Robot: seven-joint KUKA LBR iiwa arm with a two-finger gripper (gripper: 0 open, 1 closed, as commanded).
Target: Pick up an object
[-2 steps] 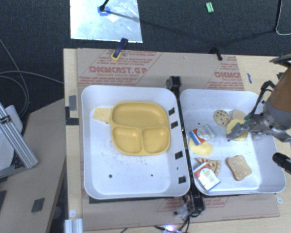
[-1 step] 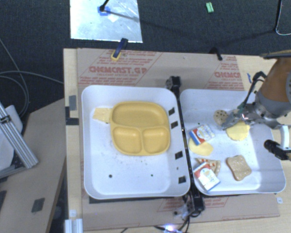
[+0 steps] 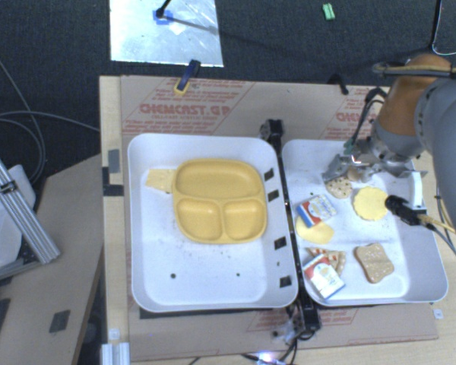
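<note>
My gripper [image 3: 345, 167] hangs low over the far part of the right bin [image 3: 422, 280], and the arm reaches in from the right. Directly beneath its tip lies a brown speckled cracker [image 3: 337, 188]; whether they touch is unclear. A round yellow disc [image 3: 370, 203] lies just to the right of the cracker. Nearer the bin's left wall I see a small red, white and blue packet [image 3: 315, 210] and a pale yellow wedge [image 3: 315, 233]. A slice of toast [image 3: 374, 262] and a red and white carton [image 3: 324, 274] rest near the front.
The left bin [image 3: 148, 280] holds a yellow divided tray [image 3: 219, 201] with a pale yellow flat piece [image 3: 159, 179] beside its left edge. A black divider [image 3: 283, 204] runs between the bins. The right bin's front right corner is bare.
</note>
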